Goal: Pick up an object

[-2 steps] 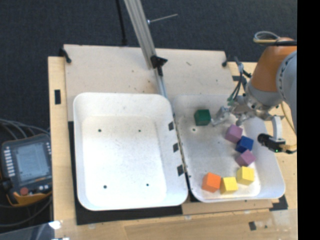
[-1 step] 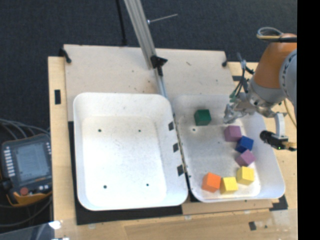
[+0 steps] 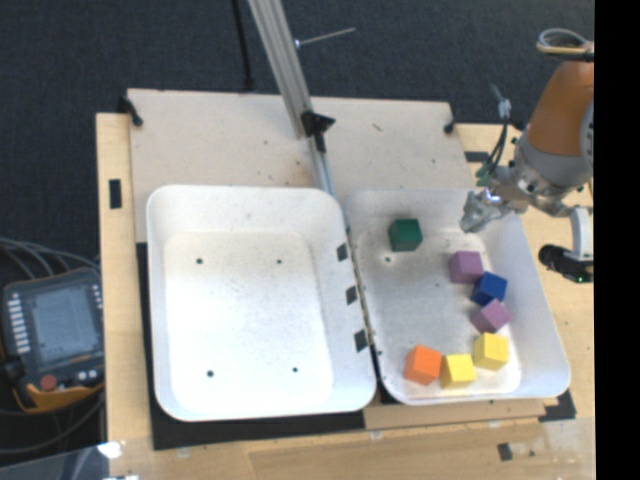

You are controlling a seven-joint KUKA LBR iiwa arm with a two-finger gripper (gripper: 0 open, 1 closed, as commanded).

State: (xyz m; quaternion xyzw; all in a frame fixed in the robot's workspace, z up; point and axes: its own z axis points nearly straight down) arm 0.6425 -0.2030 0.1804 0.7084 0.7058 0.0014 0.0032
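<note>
Camera view: fixed overhead vantage, slanted, looking down on both bins.
Bench (image 3: 220,138): light wooden top carrying two shallow white bins side by side.
Left bin (image 3: 160,218): white, speckled floor with a few dark dots.
Right bin (image 3: 545,368): white, holds seven small blocks.
Arm (image 3: 560,118): grey with an orange band, entering from the right over the right bin's far right corner.
End effector (image 3: 478,213): metallic, hanging above the bin's upper right area; whether its fingers are spread or pressed together cannot be told, and no block is seen between them.
Green block (image 3: 405,234): alone near the bin's far edge, left of the end effector and apart from it.
Upper purple block (image 3: 465,265): below the end effector, just beside the blue block (image 3: 490,288).
Lower purple block (image 3: 492,315): directly under the blue block, close above the right yellow block (image 3: 491,351).
Left yellow block (image 3: 459,369): near the bin's front wall, between the right yellow block and the orange block (image 3: 423,364).
Aluminium strut (image 3: 285,58): runs from the top edge down to the gap between the bins.
Teach pendant (image 3: 55,333): lies off the bench at far left.
</note>
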